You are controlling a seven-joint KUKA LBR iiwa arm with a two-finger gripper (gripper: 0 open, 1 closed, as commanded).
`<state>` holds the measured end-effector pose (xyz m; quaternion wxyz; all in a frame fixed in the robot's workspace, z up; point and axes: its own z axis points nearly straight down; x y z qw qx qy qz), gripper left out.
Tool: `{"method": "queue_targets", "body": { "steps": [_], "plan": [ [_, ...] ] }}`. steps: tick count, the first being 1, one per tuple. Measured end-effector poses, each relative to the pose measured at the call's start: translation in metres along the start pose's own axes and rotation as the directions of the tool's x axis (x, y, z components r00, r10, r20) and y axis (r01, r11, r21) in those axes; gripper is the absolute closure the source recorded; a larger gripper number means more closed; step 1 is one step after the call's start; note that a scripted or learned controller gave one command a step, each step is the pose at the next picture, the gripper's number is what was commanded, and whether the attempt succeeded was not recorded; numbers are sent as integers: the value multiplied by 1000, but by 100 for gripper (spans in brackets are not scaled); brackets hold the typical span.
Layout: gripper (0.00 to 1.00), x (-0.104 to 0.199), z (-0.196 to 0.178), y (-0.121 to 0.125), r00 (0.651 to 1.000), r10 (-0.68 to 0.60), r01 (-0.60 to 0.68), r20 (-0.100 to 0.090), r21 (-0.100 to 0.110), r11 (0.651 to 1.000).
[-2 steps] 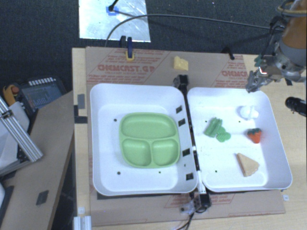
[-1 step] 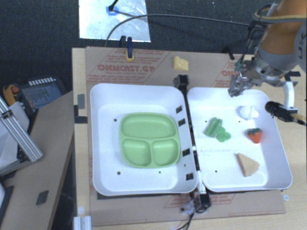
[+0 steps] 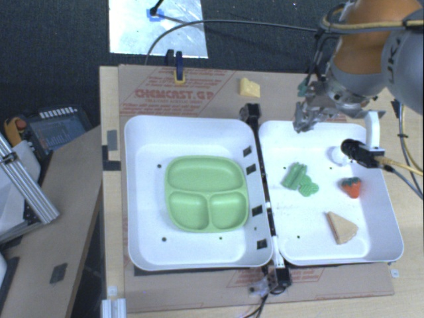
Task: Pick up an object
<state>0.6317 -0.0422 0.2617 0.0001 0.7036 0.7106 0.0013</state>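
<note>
Three small objects lie in the right white bin (image 3: 381, 244). A green broccoli-like toy (image 3: 299, 179) rests left of centre, lying flat at a slant. A red strawberry-like piece with a green top (image 3: 352, 187) sits to its right. A tan wedge (image 3: 342, 228) lies flat nearer the front edge.

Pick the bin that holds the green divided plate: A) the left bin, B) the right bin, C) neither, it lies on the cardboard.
A: the green divided plate lies flat in the left bin, while the right bin holds small food pieces instead.
</note>
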Motion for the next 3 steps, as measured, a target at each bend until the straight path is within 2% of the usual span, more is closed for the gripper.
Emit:
{"method": "queue_targets", "body": {
  "steps": [3],
  "plan": [
    [100, 142, 5, -25, 1000, 1, -1, -1, 1, 1000]
  ]
}}
